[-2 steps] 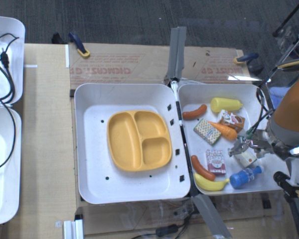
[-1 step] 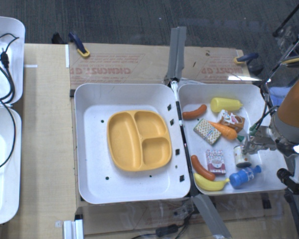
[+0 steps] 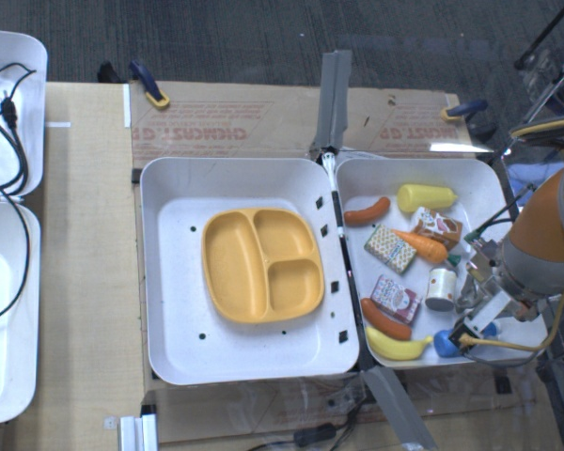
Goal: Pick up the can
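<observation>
From the overhead camera view, the can point(image 3: 441, 288) is a small white cylinder lying in the right bin point(image 3: 490, 172), just right of the pink carton point(image 3: 394, 299) and below the carrot point(image 3: 421, 243). The gripper point(image 3: 477, 299) sits just right of the can, beside it rather than around it. Whether it's open or closed, honestly can't tell. To do this well, it'd probably want to center over the can and avoid the carton. The wrist and cables blur together there, and the arm is cut off at the edge.

Arm point(image 3: 545, 242) cut off at right edge; tool point(image 3: 472, 299) fingers indistinct.
</observation>
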Tool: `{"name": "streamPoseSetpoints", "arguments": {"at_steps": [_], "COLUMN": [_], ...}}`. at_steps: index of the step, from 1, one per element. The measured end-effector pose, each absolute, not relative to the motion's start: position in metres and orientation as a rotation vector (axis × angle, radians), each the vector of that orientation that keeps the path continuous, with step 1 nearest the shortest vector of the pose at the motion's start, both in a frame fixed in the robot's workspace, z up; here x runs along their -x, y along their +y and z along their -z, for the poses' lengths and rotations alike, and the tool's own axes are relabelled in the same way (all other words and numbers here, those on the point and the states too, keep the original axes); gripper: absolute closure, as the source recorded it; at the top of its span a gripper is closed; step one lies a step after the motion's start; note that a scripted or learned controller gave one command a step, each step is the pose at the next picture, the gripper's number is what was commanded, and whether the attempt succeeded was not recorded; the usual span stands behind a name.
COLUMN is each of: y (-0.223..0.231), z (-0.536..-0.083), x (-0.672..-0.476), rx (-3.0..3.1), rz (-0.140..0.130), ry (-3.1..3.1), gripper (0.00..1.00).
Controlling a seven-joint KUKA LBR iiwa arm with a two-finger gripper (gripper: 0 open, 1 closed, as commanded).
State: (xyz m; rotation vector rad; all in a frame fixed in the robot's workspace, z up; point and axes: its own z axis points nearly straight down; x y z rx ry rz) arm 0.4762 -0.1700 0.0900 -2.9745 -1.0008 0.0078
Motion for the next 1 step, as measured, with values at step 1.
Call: {"name": "streamPoseSetpoints", "arguments": {"at_steps": [1], "y": [-0.1904], "z": [-0.2284], "x": [-0.4777], "rx": [3.064], "rz": [-0.007], "ry": [-0.692], "gripper": [1.0]}}
